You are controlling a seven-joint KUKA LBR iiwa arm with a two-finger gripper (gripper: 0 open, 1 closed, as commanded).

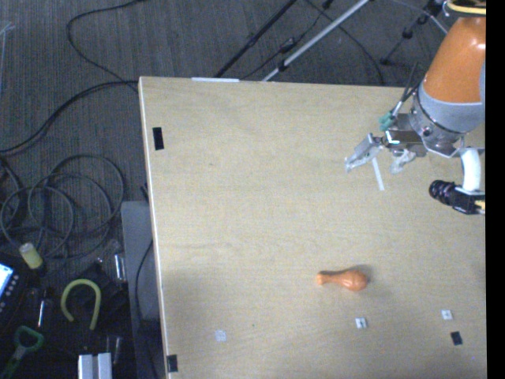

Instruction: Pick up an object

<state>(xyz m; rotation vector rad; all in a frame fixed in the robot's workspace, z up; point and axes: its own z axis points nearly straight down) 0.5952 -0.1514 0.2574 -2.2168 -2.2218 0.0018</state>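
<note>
My end effector (379, 158) hangs over the upper right part of the surface (252, 212), its pale fingers (359, 155) spread wide with nothing between them. Behind it my wrist rises to the orange band (459, 61) and the grey ring below that, and a black fitting (451, 194) with a white part sticks out at the right edge. The fingers point toward the left.

The one thing to pick up that I can see is a single orange object (344, 279), pear-shaped with a narrow neck pointing left, lying on its side on the bare tan surface well below my end effector and apart from it. It sits in no container that I can make out; the surface around it reads as flat board.

I count a few small markers on the board: one black rectangle (158, 138) near the upper left edge, one black mark (172, 362) at the lower left edge, another black one (456, 338) at the lower right, and three small pale squares (360, 322) along the bottom. Any writing on them is too small to read.

Beyond the surface, the dark carpet (71, 69) carries loops of black cable (55, 204), a green hook-shaped tool (79, 298), and grey stand legs (331, 22) at the top.
</note>
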